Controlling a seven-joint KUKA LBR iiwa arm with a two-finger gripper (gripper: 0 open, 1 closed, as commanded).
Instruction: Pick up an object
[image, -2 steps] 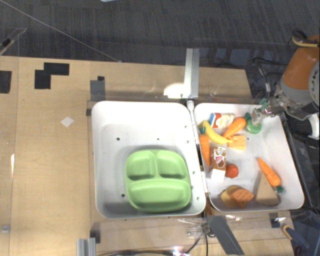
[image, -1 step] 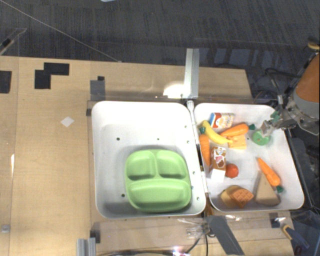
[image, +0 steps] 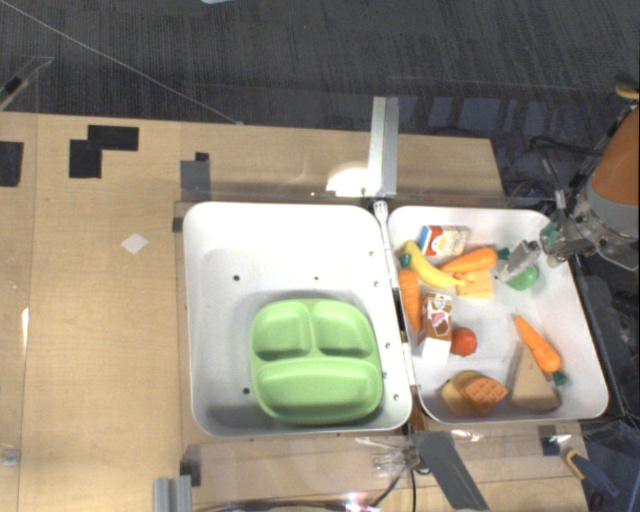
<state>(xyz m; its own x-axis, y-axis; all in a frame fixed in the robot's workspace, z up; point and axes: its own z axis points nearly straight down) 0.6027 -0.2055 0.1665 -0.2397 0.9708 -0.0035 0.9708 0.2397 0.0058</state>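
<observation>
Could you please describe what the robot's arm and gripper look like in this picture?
At the view's right edge, the arm shows a rounded orange band with grey below it. The gripper is a small block of grey and silvery metal parts with dark fittings. Dark cables run behind it. No markings can be made out.

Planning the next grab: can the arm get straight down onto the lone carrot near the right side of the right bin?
Probably yes. The carrot lies apart from the other food on bare bin floor, nothing on top of it, and the end effector sits just above that side. The bin wall close by might crowd it.
</observation>
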